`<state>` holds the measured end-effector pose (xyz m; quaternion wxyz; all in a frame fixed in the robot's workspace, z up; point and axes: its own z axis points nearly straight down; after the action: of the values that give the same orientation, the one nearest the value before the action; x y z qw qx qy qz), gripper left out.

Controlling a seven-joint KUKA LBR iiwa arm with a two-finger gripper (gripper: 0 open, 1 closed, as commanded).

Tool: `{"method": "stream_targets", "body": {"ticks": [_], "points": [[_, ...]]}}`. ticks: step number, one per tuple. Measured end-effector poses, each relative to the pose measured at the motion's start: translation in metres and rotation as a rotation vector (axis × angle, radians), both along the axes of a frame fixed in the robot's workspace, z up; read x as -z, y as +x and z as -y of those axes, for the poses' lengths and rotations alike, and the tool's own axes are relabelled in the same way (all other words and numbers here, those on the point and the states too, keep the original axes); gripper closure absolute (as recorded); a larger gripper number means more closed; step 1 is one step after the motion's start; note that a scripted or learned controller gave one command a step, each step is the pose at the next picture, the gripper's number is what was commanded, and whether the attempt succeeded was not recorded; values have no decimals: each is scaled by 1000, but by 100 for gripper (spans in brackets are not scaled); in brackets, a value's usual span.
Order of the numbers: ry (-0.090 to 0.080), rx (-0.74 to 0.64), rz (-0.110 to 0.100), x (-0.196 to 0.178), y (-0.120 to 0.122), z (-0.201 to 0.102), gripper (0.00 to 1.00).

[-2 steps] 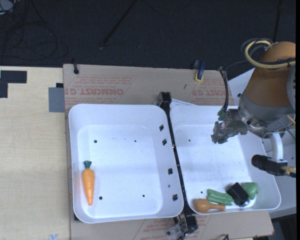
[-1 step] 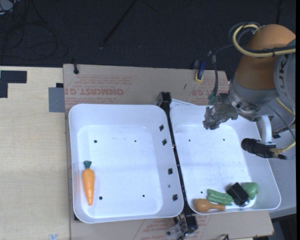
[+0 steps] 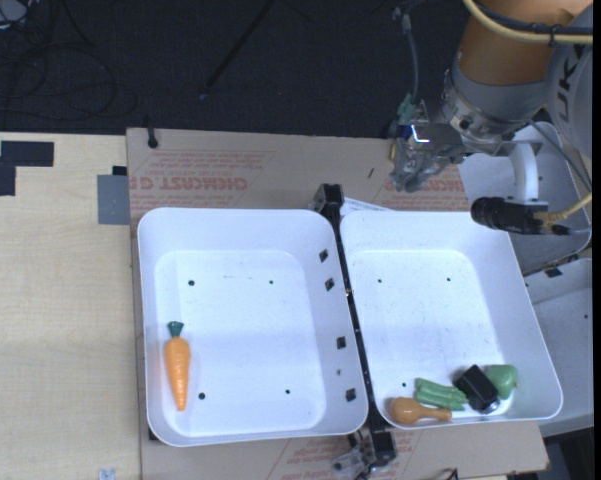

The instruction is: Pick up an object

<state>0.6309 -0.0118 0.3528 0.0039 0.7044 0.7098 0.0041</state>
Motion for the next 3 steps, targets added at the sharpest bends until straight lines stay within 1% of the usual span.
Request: {"method": "stream_targets", "body": {"ticks": [1,2,3], "points": [[1,3,5,-196,0,-37,100],[0,3,-15,-184,14,-87,100],[1,0,-15,-184,13,-168,100]]}}
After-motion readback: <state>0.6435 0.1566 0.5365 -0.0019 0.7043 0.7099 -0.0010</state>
